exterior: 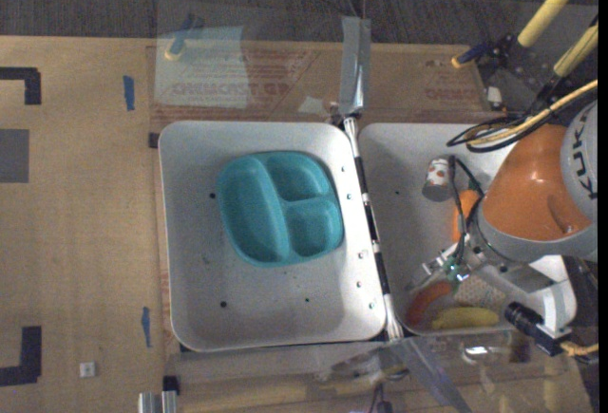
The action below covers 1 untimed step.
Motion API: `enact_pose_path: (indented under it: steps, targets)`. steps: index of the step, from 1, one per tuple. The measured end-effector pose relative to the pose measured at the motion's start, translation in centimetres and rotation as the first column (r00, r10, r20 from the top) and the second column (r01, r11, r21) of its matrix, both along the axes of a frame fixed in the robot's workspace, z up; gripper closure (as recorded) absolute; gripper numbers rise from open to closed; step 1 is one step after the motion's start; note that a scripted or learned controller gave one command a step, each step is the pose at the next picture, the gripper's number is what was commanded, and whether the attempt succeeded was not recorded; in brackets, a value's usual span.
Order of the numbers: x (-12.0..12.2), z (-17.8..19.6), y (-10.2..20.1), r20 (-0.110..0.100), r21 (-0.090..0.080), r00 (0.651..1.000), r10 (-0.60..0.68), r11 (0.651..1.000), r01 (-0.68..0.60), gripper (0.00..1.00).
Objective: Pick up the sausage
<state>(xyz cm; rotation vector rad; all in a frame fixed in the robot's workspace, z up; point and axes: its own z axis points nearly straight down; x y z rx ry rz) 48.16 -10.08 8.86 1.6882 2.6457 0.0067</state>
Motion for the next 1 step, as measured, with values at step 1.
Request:
enact_pose_path:
  steps: [1]
  targets:
    - [0.0, 0.0, 0.0, 0.0, 0.0, 1.0, 0.0, 1.0, 0.0, 0.0]
